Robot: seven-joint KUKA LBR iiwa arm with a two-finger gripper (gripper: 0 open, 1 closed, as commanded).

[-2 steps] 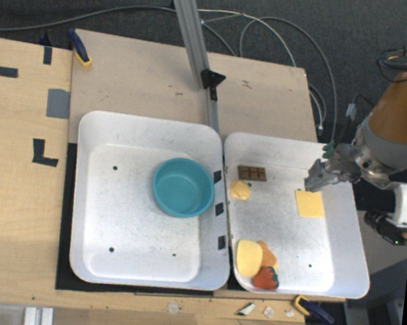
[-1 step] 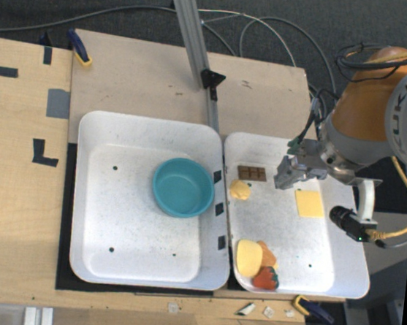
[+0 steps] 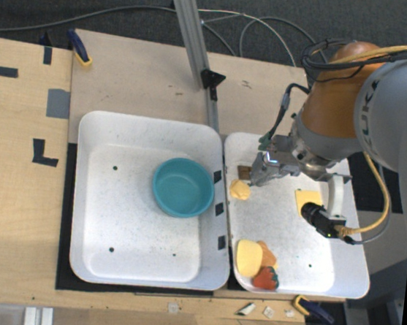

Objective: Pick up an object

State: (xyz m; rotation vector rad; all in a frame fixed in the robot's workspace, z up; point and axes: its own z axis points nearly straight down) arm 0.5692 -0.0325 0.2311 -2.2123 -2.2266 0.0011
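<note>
Two shallow white bins sat side by side on a pale wooden bench [image 3: 11, 171], with dark cables looping across the black floor behind them. In the left bin [image 3: 97, 248] a teal bowl [image 3: 183, 186] stood upright, right of the middle and near the wall shared with the other bin. The right bin [image 3: 343, 282] held several small things. A small pale yellow lump [image 3: 240, 190] lay near its upper left corner, with a small brown piece [image 3: 243, 172] just above it against the wall. A yellow block [image 3: 248, 257] rested at the lower left, touching an orange piece [image 3: 268, 257] and a red, strawberry-like object [image 3: 267, 278]. Another yellow item [image 3: 306, 199] lay farther right, partly hidden by a black fitting on the arm.

The grey arm with its orange band [image 3: 336, 101] reached in from the right and hung over the upper part of the right bin. Its gripper [image 3: 264, 168] pointed down just above and to the right of the pale yellow lump, close to it. Whether the gripper was spread or closed could not be told from this angle, and nothing was visibly held by it.

A slanted metal pole [image 3: 193, 39] crossed the top of the scene, and blue-and-yellow clamps [image 3: 80, 47] sat at the bench corners.
</note>
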